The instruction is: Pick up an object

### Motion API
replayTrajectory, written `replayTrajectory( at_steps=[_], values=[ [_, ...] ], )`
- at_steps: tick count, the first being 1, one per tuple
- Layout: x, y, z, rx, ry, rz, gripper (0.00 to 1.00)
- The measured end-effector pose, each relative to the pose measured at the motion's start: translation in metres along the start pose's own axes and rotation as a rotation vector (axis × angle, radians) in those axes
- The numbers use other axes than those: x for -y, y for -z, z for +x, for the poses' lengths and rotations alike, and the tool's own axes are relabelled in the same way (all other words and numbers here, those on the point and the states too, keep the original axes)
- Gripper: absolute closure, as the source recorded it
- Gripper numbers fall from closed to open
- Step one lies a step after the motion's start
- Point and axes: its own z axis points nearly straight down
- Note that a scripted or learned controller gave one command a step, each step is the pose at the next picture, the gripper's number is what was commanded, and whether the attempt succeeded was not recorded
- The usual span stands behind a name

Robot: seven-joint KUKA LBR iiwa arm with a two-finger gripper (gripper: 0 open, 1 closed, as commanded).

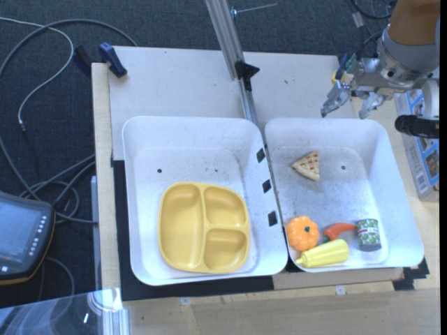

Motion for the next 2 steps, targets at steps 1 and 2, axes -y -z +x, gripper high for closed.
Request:
replayTrajectory(
  at_steps=[1, 2],
  values=[
    [0.0, 0.0, 0.0, 0.0, 0.0, 0.0, 0.0],
    [0.0, -0.042, 0.0, 0.0, -0.001, 0.003, 0.0]
  ],
)
